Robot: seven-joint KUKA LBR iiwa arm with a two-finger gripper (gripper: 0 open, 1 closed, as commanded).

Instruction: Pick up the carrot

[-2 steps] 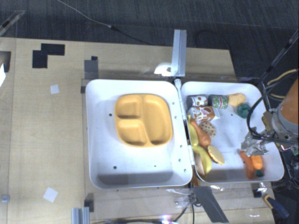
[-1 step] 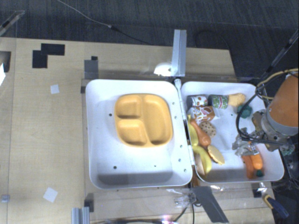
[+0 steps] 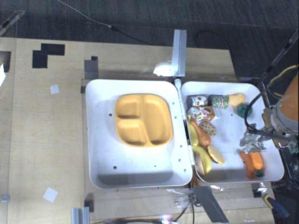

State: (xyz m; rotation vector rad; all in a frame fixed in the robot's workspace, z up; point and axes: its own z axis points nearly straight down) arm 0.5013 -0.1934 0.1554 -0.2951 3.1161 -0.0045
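We see the carrot (image 3: 252,164) lying in the lower right corner of the right bin (image 3: 229,88), orange with a bit of green at its lower end, close to the bin's near wall. The gripper (image 3: 252,143) hangs just above it in the frame, at the right edge of the picture, and nothing is visibly held between its fingers; whether the claw is spread or closed we cannot tell, since the metal parts blur into the white floor.

What worries us most is the corner. With the carrot so near the walls, one finger may land on the rim or wall instead of beside the carrot, and the grip would close on nothing or push the carrot aside. The carrot is tapered and probably slick, so a pinch near the thin end could squeeze it out.

A second orange, carrot-like piece (image 3: 201,133) lies at the left of the same bin, among a banana (image 3: 202,156), a cracker-like slice (image 3: 216,154) and small cans (image 3: 208,101); a program aiming by colour might go there instead. The yellow divided plate (image 3: 142,119) in the left bin (image 3: 100,139) is well apart and poses no risk.
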